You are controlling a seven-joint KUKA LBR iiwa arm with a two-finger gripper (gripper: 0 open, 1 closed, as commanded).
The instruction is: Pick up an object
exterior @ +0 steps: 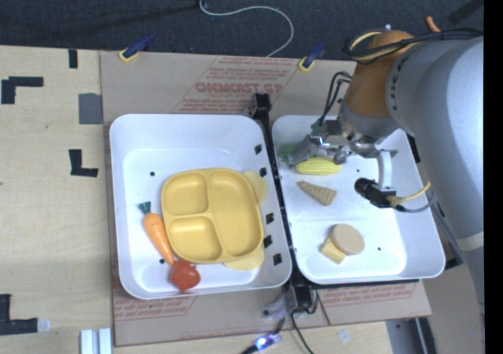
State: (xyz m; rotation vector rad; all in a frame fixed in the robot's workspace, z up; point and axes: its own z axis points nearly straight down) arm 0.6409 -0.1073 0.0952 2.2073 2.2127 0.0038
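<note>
In the right bin (420, 264), a yellow corn cob (317, 167) lies near the back left corner. A green piece (288, 153) sits just left of it against the bin wall. My gripper (328, 145) hangs directly above the corn's far side, very close to it, with the orange-banded wrist (376, 85) behind it. A tan cone-shaped piece (318, 192) lies just in front of the corn. Nearer the front rests a tan round piece with a stub (343, 242).
The left bin (126, 136) holds a yellow divided plate (212, 213), an orange carrot (158, 237) along its left side and a red tomato (185, 274) at the front. The big grey arm (452, 132) covers the right bin's right edge.
</note>
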